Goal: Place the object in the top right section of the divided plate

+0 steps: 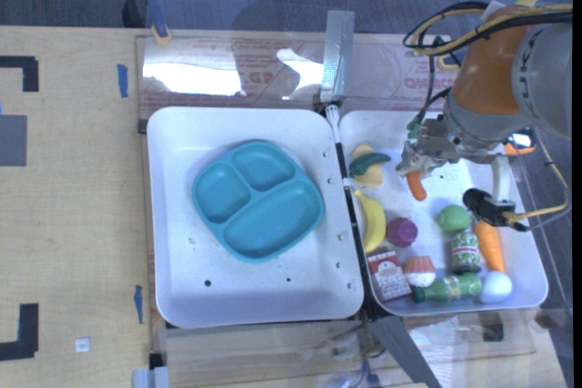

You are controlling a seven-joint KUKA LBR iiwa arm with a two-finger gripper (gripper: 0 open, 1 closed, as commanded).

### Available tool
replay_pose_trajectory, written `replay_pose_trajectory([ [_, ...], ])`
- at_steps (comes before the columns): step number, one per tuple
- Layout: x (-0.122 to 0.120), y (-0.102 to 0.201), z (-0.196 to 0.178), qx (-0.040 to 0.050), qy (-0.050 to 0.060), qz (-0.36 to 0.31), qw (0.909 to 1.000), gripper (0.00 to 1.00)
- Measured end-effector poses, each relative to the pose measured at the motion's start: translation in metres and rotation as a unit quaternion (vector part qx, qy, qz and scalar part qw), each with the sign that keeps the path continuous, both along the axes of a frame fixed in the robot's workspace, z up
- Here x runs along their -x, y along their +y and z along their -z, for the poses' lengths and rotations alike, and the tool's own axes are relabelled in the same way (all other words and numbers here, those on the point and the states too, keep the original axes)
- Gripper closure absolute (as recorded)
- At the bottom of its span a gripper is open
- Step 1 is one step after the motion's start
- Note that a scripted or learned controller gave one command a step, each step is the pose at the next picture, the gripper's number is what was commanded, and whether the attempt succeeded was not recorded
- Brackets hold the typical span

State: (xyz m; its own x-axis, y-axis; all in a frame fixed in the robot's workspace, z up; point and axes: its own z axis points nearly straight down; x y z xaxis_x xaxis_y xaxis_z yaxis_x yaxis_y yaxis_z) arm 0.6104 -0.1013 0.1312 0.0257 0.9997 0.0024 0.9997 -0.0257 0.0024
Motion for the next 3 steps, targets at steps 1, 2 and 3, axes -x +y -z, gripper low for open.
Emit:
replay_pose_trajectory([
  [1,0.01,0.128,-0.055,0.0003,-0.002,-0.099,0.9951,1.0],
  [2,-0.038,0.104,-0.152,0.0023,-0.005,-0.138,0.9904,1.0],
  [3,-0.024,0.142,-0.05,0.001,0.004,-0.116,0.9932,1.0],
])
